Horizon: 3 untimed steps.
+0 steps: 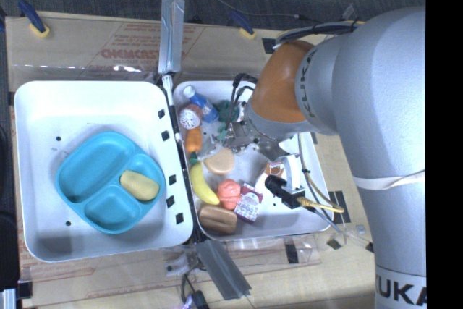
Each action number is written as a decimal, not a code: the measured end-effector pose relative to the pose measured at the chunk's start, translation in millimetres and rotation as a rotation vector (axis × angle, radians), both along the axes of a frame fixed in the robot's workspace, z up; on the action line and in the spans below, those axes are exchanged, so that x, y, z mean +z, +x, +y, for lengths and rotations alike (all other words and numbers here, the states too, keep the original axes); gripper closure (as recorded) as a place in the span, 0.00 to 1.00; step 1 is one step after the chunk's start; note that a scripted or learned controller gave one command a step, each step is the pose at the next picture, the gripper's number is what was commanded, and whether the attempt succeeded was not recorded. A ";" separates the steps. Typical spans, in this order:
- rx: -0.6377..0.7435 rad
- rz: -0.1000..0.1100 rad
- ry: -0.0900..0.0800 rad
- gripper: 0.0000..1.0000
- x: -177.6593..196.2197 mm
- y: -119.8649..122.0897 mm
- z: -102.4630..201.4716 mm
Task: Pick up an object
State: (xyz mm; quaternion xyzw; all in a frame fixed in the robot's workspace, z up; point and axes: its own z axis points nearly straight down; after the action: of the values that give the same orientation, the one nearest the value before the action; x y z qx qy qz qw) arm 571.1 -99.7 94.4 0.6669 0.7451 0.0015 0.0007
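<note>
Starting at the left, the left bin [29, 155] carries a blue divided tray [87, 177] with a yellow potato-shaped lump [139, 185] resting in its lower right compartment. Nothing over there is near the arm, so the pick belongs to the right bin [318, 224], where the clutter lies: a banana [202, 185] along the left wall, a brown bread roll [218, 218] at the lower edge, a pink ball [229, 191] just beside a small printed packet [248, 207], a pale round disc [219, 161], and a small bottle [197, 102] near the top.

The gripper [233, 132] hangs over the upper middle of that pile, but the orange wrist hides its tips, so I cannot tell how it is set. From where I stand, the best course would be to come straight down on one piece with room around it, such as the disc, rather than into the tangle.

Red print on the cardboard [130, 40] behind the bins is too faint to make out. White letters "UKA" show on the arm [391, 155].
</note>
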 end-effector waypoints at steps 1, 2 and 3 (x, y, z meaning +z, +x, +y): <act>-0.001 0.000 0.000 0.00 -0.1 -0.1 -0.3; 0.073 0.003 -0.002 0.00 -2.0 -75.0 -9.3; 0.079 0.001 -0.002 1.00 8.2 -73.6 -9.0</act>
State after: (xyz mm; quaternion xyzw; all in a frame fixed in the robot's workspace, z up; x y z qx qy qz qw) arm 497.5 -108.7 102.6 0.6370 0.7709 0.0004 0.0011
